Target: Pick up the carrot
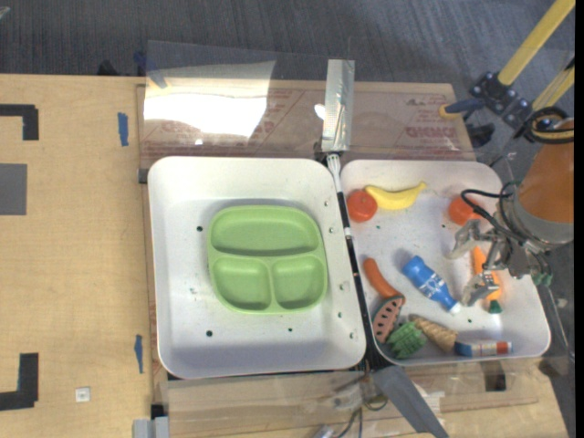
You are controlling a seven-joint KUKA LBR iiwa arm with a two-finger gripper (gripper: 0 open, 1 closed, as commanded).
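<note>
The gripper (484, 261) partly hides the carrot (482, 265) — finger spacing (blurred) unclear.

Two white bins sit side by side on the wooden surface (64, 245). The left bin (173, 318) holds a green divided plate (267, 257). In the right bin (529, 322), the gripper (481, 261) is low on the right side, its fingers (467, 237) straddling the carrot (484, 272), an orange piece with a green end. Nearby lie a blue bottle (429, 282), a banana (397, 195), a tomato (361, 206), a red sausage (383, 277), a watermelon slice (388, 317), and a marker (481, 346) along the front wall.
</note>
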